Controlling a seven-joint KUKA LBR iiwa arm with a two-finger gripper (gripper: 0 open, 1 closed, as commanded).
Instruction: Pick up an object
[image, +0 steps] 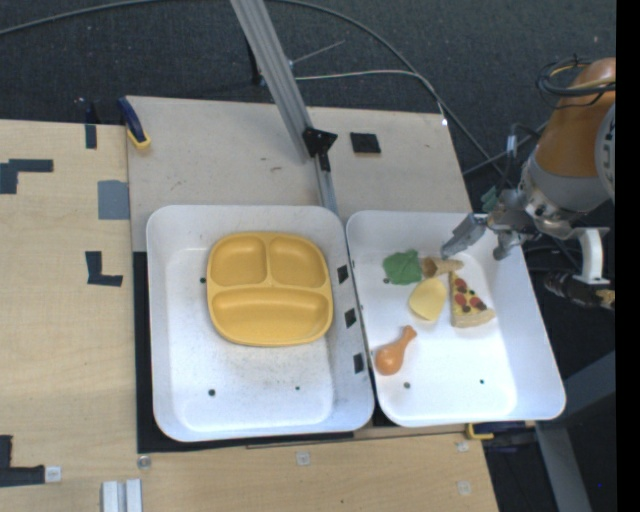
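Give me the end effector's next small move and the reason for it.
Probably a short descent toward the brown piece. The end effector hangs over the right bin, just above the cluster of green toy, yellow wedge and pizza slice, and nothing shows between its fingers, so no pick has happened yet.

Toys clustered in the right bin's (520, 395) upper half, bare floor toward its near edge

No readable text, labels, brands or numbers anywhere. Only plain black and grey tape patches (112, 198) on the worktop (60, 330), bearing no lettering. Nothing printed on the white bins (180, 400) or the yellow tray (269, 288).
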